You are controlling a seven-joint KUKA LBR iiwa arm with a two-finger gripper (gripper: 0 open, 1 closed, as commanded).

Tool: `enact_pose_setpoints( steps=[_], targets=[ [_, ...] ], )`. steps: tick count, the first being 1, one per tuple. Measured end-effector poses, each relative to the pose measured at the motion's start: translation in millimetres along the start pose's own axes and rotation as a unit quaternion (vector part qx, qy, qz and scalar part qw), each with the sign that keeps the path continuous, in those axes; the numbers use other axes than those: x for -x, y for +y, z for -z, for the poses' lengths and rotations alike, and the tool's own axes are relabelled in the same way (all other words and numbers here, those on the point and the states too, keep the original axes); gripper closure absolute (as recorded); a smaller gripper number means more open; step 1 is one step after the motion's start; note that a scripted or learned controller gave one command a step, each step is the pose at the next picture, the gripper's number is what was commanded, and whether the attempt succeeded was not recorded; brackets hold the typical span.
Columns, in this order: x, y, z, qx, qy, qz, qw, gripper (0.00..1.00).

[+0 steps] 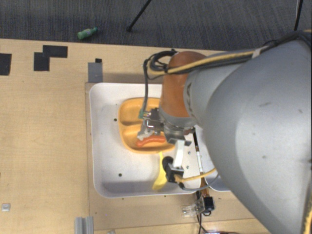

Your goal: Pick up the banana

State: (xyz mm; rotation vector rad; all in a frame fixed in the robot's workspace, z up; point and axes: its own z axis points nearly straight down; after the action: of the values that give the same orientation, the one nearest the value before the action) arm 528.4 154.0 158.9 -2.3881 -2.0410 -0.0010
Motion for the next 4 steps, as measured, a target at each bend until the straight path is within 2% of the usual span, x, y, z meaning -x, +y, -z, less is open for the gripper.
enact_pose_setpoints(
  steps=[1,2,3,4],
  targets=[
    [-59.6,-35.0,-70.0,0.009,0.003,0.06,0.9982,0.0],
    [-68.0,-36.4,-57.9,0.009,0.009,0.067,0.9976,1.0],
    [-63.5,-52.5,21.3,0.0,0.0,0.132,0.9913,1.0],
    [-29.3,-46.6,62.4,0.0,0.0,0.336,0.9418,1.0]
  ],
)
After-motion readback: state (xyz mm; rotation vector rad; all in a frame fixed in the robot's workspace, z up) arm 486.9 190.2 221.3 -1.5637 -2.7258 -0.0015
